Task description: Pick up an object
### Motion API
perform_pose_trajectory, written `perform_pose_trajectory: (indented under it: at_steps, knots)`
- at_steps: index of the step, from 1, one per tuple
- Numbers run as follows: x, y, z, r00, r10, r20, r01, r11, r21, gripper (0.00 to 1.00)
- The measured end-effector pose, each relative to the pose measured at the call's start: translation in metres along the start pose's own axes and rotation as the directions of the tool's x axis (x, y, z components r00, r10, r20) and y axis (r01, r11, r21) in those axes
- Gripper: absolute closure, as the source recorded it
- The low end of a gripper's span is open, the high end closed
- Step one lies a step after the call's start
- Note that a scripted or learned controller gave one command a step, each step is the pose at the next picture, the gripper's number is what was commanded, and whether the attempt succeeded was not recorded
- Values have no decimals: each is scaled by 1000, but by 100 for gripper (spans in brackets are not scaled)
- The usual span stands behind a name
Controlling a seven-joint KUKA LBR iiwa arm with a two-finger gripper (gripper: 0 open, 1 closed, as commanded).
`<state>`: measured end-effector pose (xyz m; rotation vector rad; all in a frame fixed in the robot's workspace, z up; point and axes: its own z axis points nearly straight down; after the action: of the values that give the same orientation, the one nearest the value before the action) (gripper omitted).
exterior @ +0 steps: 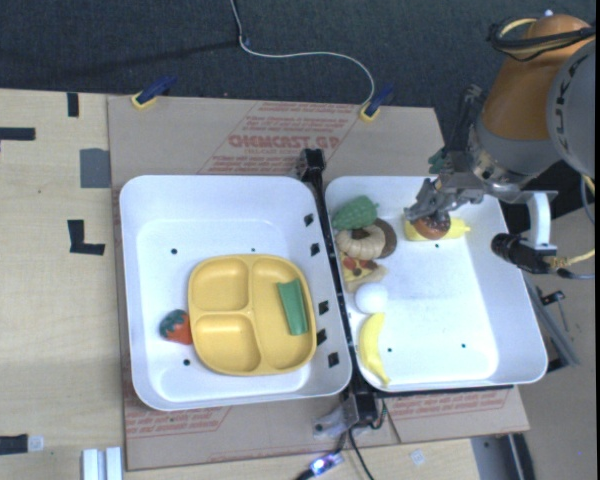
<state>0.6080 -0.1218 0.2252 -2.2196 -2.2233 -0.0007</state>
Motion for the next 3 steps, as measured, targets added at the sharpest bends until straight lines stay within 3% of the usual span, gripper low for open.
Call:
perform_pose_trajectory:
  at_steps: [1,2,3]
  knots:
    - [49,-34,9,1000,-2,-1,2,1000,5,100]
    - [87,-49,-7,1000,-4,-2,4,1000,3,100]
    - [74,-48,-8,1000,0,0,0,1000,2,100]
